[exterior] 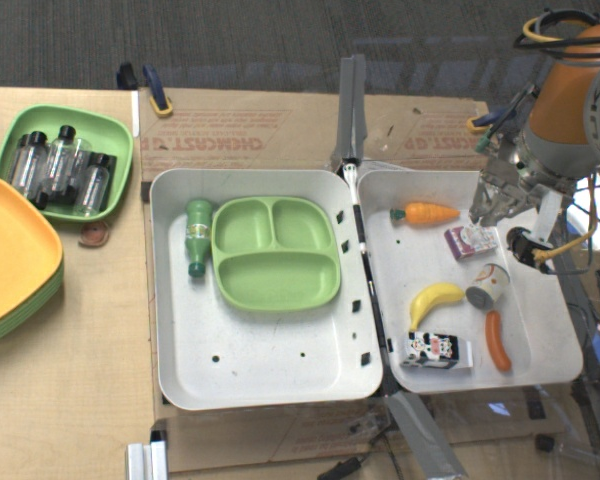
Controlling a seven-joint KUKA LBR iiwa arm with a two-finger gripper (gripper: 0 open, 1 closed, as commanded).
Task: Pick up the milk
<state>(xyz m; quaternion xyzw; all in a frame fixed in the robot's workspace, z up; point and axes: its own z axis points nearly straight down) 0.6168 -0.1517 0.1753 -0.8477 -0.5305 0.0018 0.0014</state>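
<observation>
While the grey arm with its orange band (570, 108) reaches in from the right of the camera view and bends down over the far right corner of the right-hand shallow white bin (540, 368), its tool (492, 213) hangs low, just above a small purple-and-white packet (472, 241) lying near the bin's far side; whether the tool is wide or narrow cannot be told from this slant, and nothing can be seen between its tips. The milk, a small black-and-white cow-patterned carton (437, 350), lies on its side near the front edge of the same bin, well apart from the tool. Between tool and carton lie a yellow banana (432, 301) just behind the carton and a small grey-and-white can (488, 286) beside the banana, with a red sausage (497, 340) to the carton's right and an orange carrot (430, 213) to the tool's left by the far wall. The left-hand shallow white bin (260, 368) bears a green three-compartment plastic tray (275, 253) and a green bottle (198, 236) lying just beside the tray's left edge. On the wooden table (60, 398) further left sit a green dish of dark-capped clear bottles (65, 163) and a stack of orange plates (15, 258).
</observation>
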